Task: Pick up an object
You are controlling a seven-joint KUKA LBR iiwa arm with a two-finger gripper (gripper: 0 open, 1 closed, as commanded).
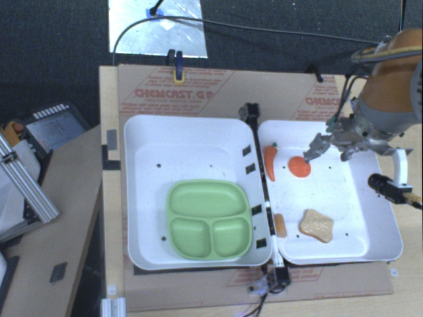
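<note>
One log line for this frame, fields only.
gripper: open, over right white bin | nearest: round orange-red object, not gripped | also in bin: tan biscuit-shaped piece | left bin: green divided tray

The arm (390, 84) enters at three o'clock as a rounded grey body with a broad orange band above the wrist. Below it sits a grey metallic wrist block, from which the gripper (330, 149) carries dark slim fingers. A white bracket with a black cylindrical part hangs at its four o'clock side.
</note>
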